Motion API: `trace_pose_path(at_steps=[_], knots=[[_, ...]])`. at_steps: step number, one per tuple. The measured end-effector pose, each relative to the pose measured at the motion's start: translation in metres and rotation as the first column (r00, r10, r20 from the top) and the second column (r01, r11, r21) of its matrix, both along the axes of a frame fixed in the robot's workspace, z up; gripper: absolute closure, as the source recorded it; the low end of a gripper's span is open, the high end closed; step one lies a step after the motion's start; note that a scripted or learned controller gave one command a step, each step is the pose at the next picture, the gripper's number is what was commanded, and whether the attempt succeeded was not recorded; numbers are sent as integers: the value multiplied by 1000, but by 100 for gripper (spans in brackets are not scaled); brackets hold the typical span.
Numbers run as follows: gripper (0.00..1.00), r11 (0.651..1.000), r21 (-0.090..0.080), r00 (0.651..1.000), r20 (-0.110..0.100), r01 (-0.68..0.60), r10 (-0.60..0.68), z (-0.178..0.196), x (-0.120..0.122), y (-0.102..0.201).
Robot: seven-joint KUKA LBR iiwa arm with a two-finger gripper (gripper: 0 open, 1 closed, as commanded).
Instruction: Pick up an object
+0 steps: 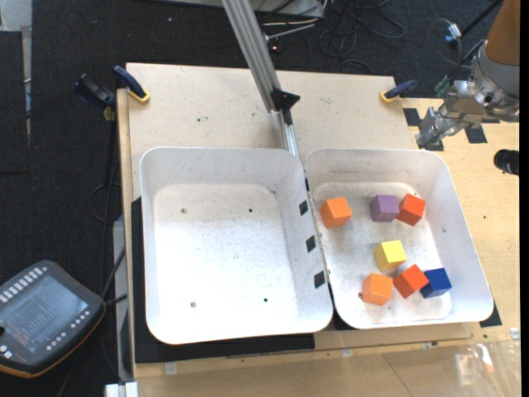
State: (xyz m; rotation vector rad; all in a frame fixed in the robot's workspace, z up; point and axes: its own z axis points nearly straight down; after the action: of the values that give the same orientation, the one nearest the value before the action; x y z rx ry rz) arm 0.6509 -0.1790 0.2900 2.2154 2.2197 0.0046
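Pendant: a grey handheld controller [40, 317] is lying at the near left, off the bench.
Clamps: a blue-and-yellow clamp [130, 83] is gripping the far left corner of the bench, another [397, 91] the far right.
Left bin: the left bin [157, 222] is sitting beside its twin, their inner walls touching.
Pole: a metal pole [252, 44] is slanting down from the far side to where the two bins meet.
Right bin: the right bin [463, 230] is holding seven small blocks.
Far row: an orange cube [335, 212] is sitting alone on the left; a purple cube [383, 208] and a red-orange cube [412, 208] are touching on the right.
Middle: a yellow cube [390, 255] is sitting just near of that pair.
Near cluster: an orange block [377, 289], a red-orange block [409, 280] and a blue cube [436, 282] are crowding together in a row.
Arm: the arm [502, 52] is reaching in from the far right, its wrist angling down and leftward.
Gripper: the gripper [430, 131] is hovering above the bench just beyond the right bin's far right corner, well apart from every block; I cannot tell how its claw is set.
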Motion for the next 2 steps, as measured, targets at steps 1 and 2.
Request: trace_pose_path(at_steps=[1,2], knots=[[100,1000,3,1000,-7,-5,5,-19,-7,52],[100,1000,3,1000,-7,-6,6,-23,-4,103]])
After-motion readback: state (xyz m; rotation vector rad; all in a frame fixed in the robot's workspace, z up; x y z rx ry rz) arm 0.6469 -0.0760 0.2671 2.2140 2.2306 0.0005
